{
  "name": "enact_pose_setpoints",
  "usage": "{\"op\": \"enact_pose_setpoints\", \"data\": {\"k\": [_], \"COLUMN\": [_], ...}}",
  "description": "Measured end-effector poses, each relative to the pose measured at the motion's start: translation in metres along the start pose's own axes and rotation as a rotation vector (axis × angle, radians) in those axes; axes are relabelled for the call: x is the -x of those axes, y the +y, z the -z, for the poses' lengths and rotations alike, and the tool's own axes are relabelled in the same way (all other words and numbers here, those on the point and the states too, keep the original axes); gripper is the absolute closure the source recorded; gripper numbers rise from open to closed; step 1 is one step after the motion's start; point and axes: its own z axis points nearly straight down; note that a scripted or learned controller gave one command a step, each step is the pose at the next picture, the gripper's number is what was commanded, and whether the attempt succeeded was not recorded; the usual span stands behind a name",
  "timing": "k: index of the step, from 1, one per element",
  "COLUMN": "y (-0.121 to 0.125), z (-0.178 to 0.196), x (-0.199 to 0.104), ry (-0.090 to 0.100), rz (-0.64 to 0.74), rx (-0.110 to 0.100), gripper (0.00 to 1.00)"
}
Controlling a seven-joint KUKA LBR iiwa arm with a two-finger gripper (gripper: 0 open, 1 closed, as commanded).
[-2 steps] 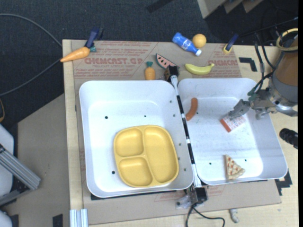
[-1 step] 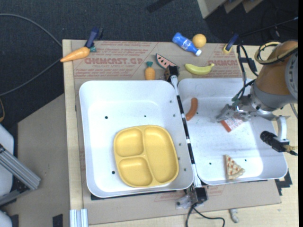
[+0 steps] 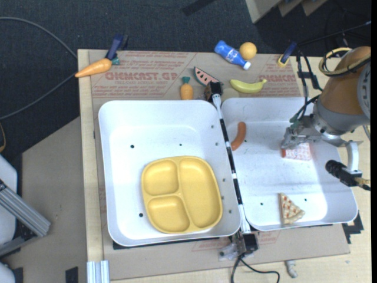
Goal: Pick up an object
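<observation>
In the right bin [image 3: 330, 214], the jaws sit low over a small red-and-white checked piece [image 3: 297, 152], which lies on the bin floor directly beneath and just toward the near side of them. Whether the jaws are released or clenched cannot be told from this angle, and the checked piece is not visibly between them. The grey arm [image 3: 341, 108] with its orange band comes in from behind and to the right of the jaws.

Left of the jaws, against the bin's left wall, lies a sausage [image 3: 238, 135]. Well toward the near rim from the jaws rests a pizza slice [image 3: 290, 209]. Farther left, in the left bin [image 3: 118, 158], a yellow divided plate [image 3: 181, 193] lies flat, well apart from the jaws.

Beyond the bins, on the tabletop [image 3: 147, 75], sit a banana [image 3: 247, 85], a blue bottle [image 3: 231, 54], an orange ball [image 3: 248, 50], a watermelon slice [image 3: 204, 75], a small orange toy [image 3: 187, 91] and a carrot [image 3: 93, 68] at the far left corner.
</observation>
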Motion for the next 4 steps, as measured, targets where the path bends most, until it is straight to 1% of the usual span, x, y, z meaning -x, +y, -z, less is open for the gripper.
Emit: {"op": "enact_pose_setpoints", "data": {"k": [1, 2, 3, 4], "y": [-0.030, -0.023, -0.013, 0.049], "z": [0.003, 0.048, 0.049, 0.036], "x": [0.000, 0.032, -0.004, 0.013], "ry": [0.004, 0.000, 0.003, 0.001], "rz": [-0.002, -0.002, 0.000, 0.000], "rx": [-0.018, -0.014, -0.014, -0.014], "gripper": [1.00, 1.00, 1.00, 1.00]}}
